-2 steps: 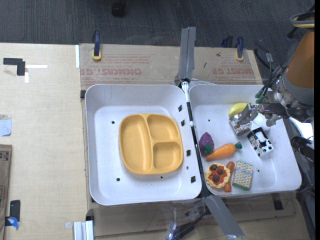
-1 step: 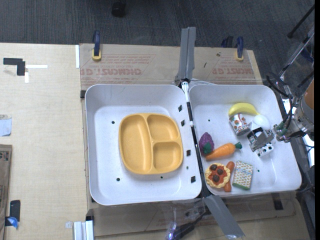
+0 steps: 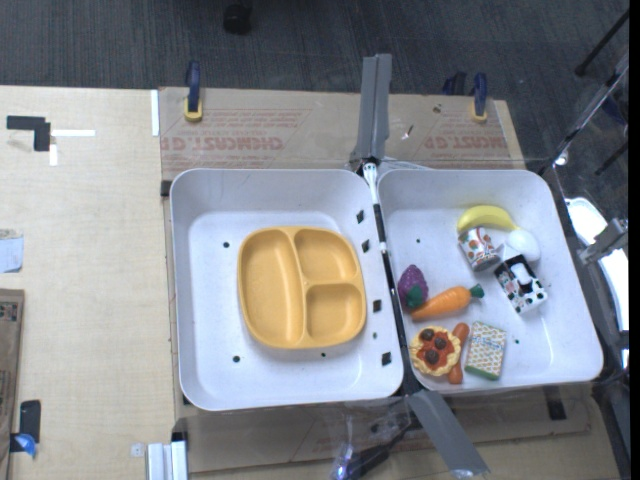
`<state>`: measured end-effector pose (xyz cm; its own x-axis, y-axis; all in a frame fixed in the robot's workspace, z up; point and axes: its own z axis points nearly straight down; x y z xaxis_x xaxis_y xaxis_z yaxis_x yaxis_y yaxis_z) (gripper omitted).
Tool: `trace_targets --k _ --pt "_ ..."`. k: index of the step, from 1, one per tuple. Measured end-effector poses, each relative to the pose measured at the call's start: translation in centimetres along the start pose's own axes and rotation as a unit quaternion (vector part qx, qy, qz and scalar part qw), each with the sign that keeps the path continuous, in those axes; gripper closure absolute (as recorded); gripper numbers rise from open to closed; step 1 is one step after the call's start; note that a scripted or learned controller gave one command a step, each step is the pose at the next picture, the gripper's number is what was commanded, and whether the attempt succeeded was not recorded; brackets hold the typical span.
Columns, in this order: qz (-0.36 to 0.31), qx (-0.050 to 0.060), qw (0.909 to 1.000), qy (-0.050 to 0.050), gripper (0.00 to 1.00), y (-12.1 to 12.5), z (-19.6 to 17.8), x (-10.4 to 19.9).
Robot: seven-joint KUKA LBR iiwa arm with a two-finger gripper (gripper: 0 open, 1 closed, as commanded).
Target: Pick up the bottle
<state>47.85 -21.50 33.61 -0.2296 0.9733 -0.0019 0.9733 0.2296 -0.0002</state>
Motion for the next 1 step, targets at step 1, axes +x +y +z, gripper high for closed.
trace_targets --k 1 --pt "0.067 0.001 0.9978 0.001 0.00 -0.25 10.87 -0.65"
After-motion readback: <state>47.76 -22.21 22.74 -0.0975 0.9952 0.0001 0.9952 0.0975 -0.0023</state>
